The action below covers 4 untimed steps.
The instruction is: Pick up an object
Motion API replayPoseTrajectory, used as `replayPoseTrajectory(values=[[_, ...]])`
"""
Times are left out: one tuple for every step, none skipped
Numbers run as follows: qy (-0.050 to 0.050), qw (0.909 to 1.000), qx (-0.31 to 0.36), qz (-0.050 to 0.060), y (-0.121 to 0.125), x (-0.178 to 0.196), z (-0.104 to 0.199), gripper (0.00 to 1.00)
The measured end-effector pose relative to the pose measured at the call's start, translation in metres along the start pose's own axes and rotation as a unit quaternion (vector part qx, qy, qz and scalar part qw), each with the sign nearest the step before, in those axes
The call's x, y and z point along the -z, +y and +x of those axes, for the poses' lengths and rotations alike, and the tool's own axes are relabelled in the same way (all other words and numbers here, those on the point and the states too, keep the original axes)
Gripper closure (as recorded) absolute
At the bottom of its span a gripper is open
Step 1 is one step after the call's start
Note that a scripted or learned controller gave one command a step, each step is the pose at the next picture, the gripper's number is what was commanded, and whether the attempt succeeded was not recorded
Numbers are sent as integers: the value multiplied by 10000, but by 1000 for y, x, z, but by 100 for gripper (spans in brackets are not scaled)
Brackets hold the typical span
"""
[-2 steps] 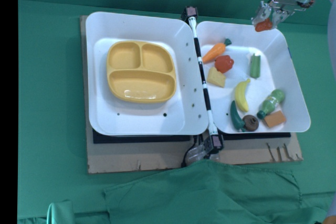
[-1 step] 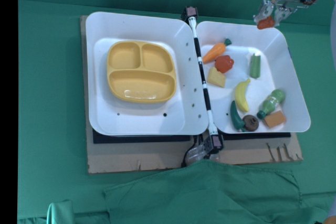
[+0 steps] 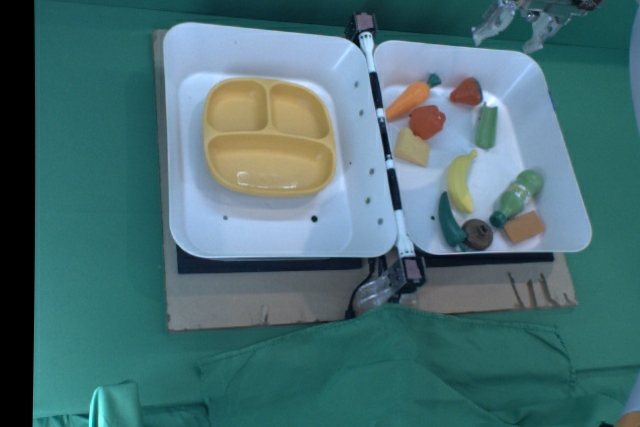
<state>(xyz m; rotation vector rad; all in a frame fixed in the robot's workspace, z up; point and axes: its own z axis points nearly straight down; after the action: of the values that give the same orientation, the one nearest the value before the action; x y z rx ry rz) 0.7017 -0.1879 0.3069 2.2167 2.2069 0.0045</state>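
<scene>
The claw (image 3: 510, 23) hangs wide at the right bin's (image 3: 565, 165) one o'clock; the banana (image 3: 459, 181) looks light, rigid, slick, best pinched mid-curve.

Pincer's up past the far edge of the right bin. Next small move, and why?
Probably bring the pincer, fingers spread, in over the right bin and down toward the strawberry. It holds nothing, hangs outside the bin's far rim, and that piece looks nearest, with a little room around it.
</scene>
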Motion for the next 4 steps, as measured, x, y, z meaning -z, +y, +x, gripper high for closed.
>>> replayPoseTrajectory(values=[[33,10000,1,77,-28,-97,14,0],[9,10000,5,-26,-32,14,7,0],[36,10000,-9,87,-104,-59,14,0],[27,10000,-1,67,-90,-105,0,0]])
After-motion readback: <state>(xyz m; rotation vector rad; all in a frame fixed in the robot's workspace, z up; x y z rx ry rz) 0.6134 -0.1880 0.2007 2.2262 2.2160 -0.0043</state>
